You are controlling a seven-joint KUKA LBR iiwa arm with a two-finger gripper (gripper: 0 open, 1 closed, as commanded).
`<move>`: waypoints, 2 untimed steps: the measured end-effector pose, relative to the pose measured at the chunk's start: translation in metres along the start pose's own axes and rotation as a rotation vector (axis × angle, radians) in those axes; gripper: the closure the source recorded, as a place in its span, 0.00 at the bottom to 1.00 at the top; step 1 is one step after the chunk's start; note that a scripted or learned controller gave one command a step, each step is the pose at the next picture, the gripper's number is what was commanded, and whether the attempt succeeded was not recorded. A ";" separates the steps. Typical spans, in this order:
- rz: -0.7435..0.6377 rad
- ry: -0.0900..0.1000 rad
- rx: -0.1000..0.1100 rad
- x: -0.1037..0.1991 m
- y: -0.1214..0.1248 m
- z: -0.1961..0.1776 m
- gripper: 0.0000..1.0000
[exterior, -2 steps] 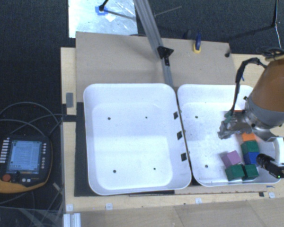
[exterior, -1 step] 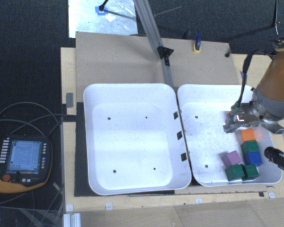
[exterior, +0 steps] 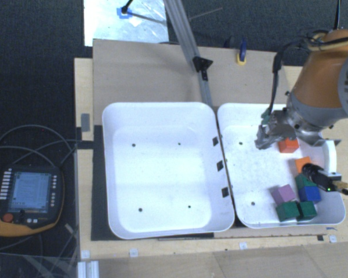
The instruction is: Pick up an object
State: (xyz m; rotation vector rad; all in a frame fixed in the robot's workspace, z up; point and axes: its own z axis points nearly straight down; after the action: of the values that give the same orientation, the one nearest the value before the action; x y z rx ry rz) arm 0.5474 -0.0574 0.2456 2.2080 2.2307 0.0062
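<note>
My gripper (exterior: pixel 268 136) hangs over the upper middle of the right bin (exterior: pixel 243 172), at the end of the grey and orange arm that reaches in from the right. An orange block (exterior: pixel 288 146) lies just to its right, close to it. Further down are a second orange block (exterior: pixel 301 163), a purple block (exterior: pixel 285 193), a blue block (exterior: pixel 310 194), a dark green block (exterior: pixel 302 182) and two green blocks (exterior: pixel 287 212) (exterior: pixel 307 211) crowded in the bin's lower right corner. I see nothing held in the gripper.
The left bin (exterior: pixel 162 172) adjoins the right one, and black clips sit along their shared rim. A slanted metal pole (exterior: pixel 185 33) crosses the bench's back. A teach pendant (exterior: pixel 26 193) lies off the bench at the left.
</note>
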 end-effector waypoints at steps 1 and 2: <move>0.001 -0.001 0.000 0.036 0.026 0.002 1.00; 0.001 0.000 0.002 0.077 0.055 0.013 1.00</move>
State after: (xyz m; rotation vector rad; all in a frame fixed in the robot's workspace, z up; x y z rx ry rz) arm 0.6016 0.0200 0.2326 2.2098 2.2307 0.0045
